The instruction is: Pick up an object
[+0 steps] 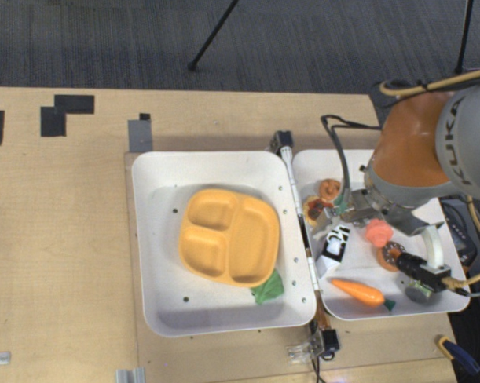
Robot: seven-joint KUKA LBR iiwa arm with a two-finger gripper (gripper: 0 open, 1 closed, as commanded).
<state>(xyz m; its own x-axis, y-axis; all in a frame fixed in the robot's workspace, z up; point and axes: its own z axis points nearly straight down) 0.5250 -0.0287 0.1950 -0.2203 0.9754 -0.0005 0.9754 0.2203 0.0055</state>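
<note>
1. While the grey arm (451, 152) with its orange band reaches in from the right, it hangs over the right bin (350, 310), covering much of that bin's upper part.
2. Its hand (343, 214) sits low over the bin's left half, but whether it is wide, narrow or holding anything cannot be told from this slant.
3. Just below the hand lies a black-and-white object (334, 245), tilted, close to the bin's left wall.
4. An orange carrot (358, 291) with a green tip rests near the bin's front edge.
5. A pink rounded item (378, 232) lies right of the black-and-white object, with a brown round piece (392, 257) just below it.
6. A small brown-and-tan item (329, 190) sits near the bin's upper left, beside the arm.
7. The left bin (159, 252) holds a yellow divided plate (228, 236), with a green leaf-like piece (268, 289) touching the plate's lower right corner.
8. Both bins stand side by side on the tan bench (62, 271).
</note>
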